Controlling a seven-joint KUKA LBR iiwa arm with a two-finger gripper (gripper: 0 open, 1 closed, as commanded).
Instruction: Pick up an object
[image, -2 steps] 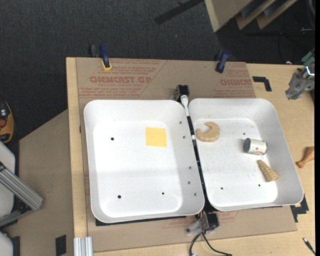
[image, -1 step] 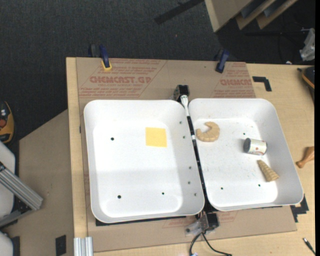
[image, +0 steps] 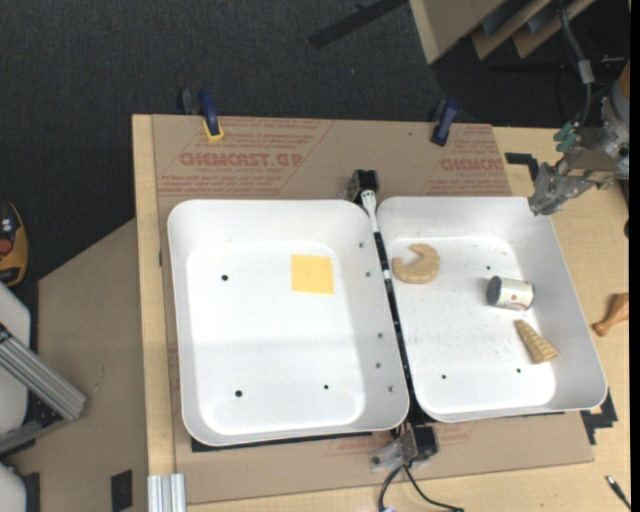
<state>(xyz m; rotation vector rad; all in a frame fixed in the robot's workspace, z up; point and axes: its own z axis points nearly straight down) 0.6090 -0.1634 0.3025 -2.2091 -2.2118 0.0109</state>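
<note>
We are looking down on two shallow white bins with rounded corners, glossy like moulded plastic, sitting side by side on a brown board printed with faded red lettering. The left bin (image: 200, 330) is holding a flat yellow square (image: 312, 274), thin like a slice of cheese, lying near its middle. The right bin (image: 570, 340) is holding three things: a tan, curved croissant (image: 416, 264) near its left wall, a small white can (image: 510, 292) lying on its side with a dark end, and a ridged, cone-shaped tan piece (image: 537, 342) just below the can. The gripper (image: 553, 196) is hanging at the upper right corner of the right bin, above the rim and well apart from everything inside; we are seeing nothing between its metal fingers, and we cannot tell how wide they are standing.
</note>
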